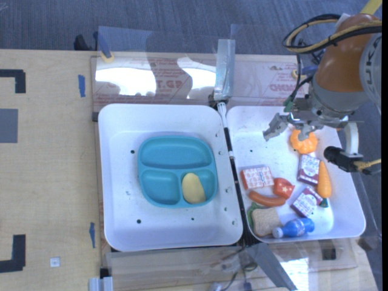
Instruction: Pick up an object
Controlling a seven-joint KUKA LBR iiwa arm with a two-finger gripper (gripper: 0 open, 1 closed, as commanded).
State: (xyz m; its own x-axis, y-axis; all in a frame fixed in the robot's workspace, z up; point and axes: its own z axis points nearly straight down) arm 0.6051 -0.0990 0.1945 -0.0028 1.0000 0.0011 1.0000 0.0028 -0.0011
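A: Nearest us, at the front of the right bin (354, 220), lies a small blue bottle (295, 227) on its side, touching a slice of bread (262, 220). Which one should the arm go for?

B: I'd judge the orange toy fruit (302, 142), at the back of that bin, directly under the tool (290, 122). It looks light, hard and smooth, probably plastic, so it could squirt out of a pinch. Take it across its widest part.

A: Is the tool shut on it?

B: No. Its fingers are spread apart above the fruit, with nothing between them.

A: What crowds it?

B: A purple carton (308, 168) and a carrot (324, 180) sit just in front of the fruit, close enough to catch a finger. Further forward are a red-and-white packet (257, 177), a tomato (283, 187), a sausage (267, 199) and a second purple carton (306, 202).

A: And the left bin (115, 180)?

B: A blue divided tray (173, 156) with a yellow lemon-like piece (193, 188) in its right compartment, well apart. Neither it nor the worktop (45, 180) gets in the way.
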